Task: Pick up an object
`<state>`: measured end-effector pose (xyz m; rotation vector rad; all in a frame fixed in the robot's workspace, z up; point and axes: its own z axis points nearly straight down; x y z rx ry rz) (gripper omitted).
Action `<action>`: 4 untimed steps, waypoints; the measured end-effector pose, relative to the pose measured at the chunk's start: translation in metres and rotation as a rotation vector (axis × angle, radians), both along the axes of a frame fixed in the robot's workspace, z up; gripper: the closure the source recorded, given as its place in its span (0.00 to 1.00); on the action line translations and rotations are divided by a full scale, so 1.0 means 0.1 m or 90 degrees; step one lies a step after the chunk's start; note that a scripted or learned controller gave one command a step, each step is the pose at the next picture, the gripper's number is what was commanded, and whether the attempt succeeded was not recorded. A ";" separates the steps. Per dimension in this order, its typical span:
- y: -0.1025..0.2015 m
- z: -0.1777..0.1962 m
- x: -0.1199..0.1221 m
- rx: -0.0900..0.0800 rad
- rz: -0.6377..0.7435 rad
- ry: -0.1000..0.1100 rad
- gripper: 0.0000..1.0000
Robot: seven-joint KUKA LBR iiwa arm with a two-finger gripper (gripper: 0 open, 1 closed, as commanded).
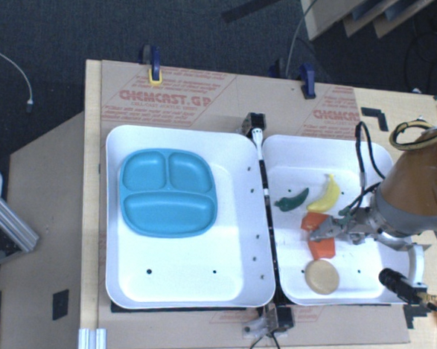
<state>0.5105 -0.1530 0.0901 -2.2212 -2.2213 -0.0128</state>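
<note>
The right bin holds a yellow banana, a dark green pepper-like piece, a small orange piece, an orange-red block and a tan round disc. My gripper reaches in from the right and sits low over the bin, right between the small orange piece and the orange-red block, touching or nearly touching both. Its grey body hides part of them. The banana lies just behind it and the disc just in front.
The left bin carries a blue divided plate in its back left part. A black clamp sits at the back where the two bins meet. Cables hang over the right bin's back right corner.
</note>
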 end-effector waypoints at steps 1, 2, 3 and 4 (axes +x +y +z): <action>-0.03 0.16 0.03 -0.006 0.000 -0.009 1.00; 0.01 0.79 0.07 -0.005 0.001 0.000 1.00; 0.08 1.24 0.03 -0.005 0.001 0.001 1.00; 0.08 1.75 0.04 -0.005 0.001 0.000 1.00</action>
